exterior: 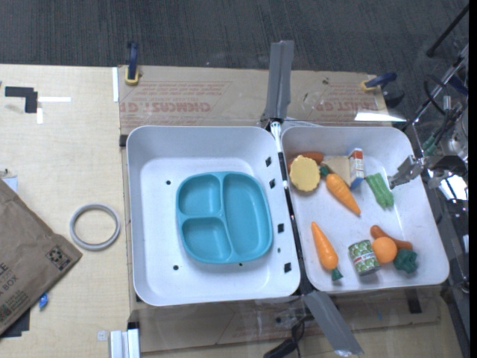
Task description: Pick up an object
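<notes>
We see the pincer [408, 171] at the right bin's [440, 263] far right rim, beside the green vegetable [379, 189]; whether it's open we can't tell.

Looks like a robotics lab bench to me, not a home or kitchen. My evidence: two white bins [211, 293] butted together on a plywood benchtop [59, 177], cardboard sheet [197, 99] clamped under them at 12 o'clock with small clamps [132, 64]. Black tape marks [22, 97] at 10 o'clock, a tape roll [95, 225] at 9, a cardboard box [30, 256] at 8. Cables and metal rig hardware [447, 95] at 3 o'clock. Toy plastic food [341, 191], not real produce. Dark carpet floor [209, 17] beyond.
</notes>
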### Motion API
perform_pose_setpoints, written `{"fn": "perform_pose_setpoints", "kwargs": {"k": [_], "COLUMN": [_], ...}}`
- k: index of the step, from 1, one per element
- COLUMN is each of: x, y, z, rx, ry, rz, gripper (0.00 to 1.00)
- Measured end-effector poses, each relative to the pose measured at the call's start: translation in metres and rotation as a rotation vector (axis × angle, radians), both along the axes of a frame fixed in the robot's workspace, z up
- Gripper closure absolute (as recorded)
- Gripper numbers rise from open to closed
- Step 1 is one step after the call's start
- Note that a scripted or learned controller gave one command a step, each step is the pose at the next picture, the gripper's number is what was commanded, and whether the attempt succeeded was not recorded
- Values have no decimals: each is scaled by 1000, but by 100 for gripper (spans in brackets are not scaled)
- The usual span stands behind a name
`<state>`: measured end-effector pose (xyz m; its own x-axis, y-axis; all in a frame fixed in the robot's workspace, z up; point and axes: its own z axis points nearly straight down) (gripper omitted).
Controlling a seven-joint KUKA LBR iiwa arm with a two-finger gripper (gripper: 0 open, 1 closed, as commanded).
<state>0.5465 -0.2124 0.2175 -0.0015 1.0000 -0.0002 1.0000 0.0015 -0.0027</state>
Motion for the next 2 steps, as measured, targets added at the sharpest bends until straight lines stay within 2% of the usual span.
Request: {"fn": "perform_pose_setpoints", "kwargs": {"k": [1, 2], "x": [39, 30], "y": [60, 107], "z": [-57, -126], "rx": [0, 0], "ry": [1, -1], "rz": [14, 10], "gripper": [0, 0]}}
